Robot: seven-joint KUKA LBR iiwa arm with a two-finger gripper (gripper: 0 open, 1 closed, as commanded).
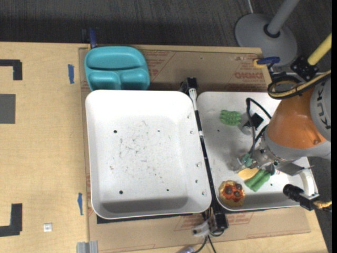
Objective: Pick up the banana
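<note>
**Reaching at one banana in the right bin**

Lying in the right bin (295, 202) toward its near side, the one banana (247, 173) shows as a yellow sliver under the gripper (255, 161), whose opening I cannot tell. One green piece (257, 181) touches it on the near side; another green piece (230, 117) sits far off. One red-and-yellow ball (232, 192) rests at the near left corner. The left bin (142, 152) lies beside, with one teal tray (116, 67) beyond it.
</note>
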